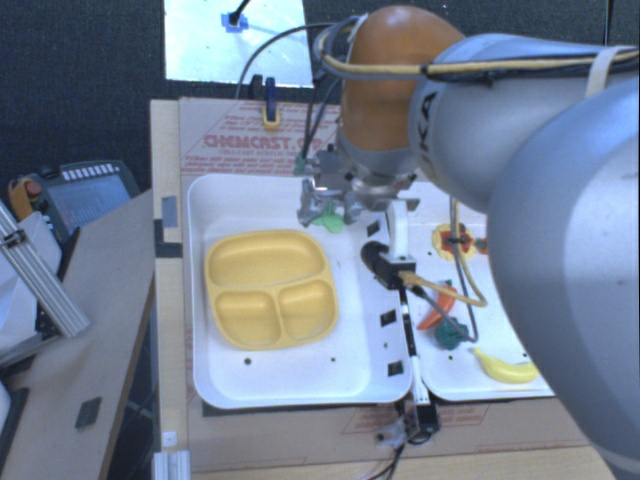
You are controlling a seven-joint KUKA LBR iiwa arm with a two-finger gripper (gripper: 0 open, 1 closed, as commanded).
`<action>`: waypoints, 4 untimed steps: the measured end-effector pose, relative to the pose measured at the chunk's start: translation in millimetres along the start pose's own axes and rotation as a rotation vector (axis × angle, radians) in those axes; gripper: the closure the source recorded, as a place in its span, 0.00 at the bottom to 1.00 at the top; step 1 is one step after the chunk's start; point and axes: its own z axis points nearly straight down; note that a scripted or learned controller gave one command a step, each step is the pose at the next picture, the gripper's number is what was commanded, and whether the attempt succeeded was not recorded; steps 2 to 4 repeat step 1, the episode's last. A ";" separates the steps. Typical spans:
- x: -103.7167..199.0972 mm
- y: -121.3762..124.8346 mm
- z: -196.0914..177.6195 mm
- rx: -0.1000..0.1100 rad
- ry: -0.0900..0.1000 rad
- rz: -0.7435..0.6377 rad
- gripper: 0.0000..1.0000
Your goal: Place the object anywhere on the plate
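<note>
A yellow plate [270, 288] with three compartments lies in the left bin [215, 383]. My gripper [327, 213] hangs over the back of that bin, just beyond the plate's far right corner. A small green object [329, 221] shows between its metal fingertips, and the gripper is shut on it. The object sits above the bin floor beside the plate's rim, not over the plate. The grey arm and its orange band hide much of the right bin.
In the right bin [470, 388] lie a yellow banana-shaped toy [505, 369], an orange carrot-like piece [436, 317] with a dark green piece [449, 335], and a yellow-red item [452, 238]. A black cable and strip run along the divider [403, 308] between the bins.
</note>
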 end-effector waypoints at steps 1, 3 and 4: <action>-3.7 0.4 0.4 0.001 -0.002 0.005 0.00; -3.7 0.4 0.4 0.001 -0.002 0.005 0.00; -3.7 0.4 0.4 0.001 -0.002 0.005 0.00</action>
